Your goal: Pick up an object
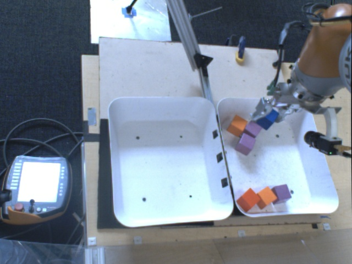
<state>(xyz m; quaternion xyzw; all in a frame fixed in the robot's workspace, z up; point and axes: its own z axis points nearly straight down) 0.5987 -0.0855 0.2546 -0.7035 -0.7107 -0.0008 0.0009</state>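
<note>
While tool (pixel 268 112) grips blue cube (pixel 268 119), orange cube (pixel 237 125), purple cubes (pixel 248 137) crowd just beside.

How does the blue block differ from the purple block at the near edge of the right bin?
The blue block sits at the gripper, in the right bin's far part; the near purple block lies by the near wall. The blue one stands alone and looks tilted; the purple one ends a row beside an orange block. Both are small cubes.
</note>
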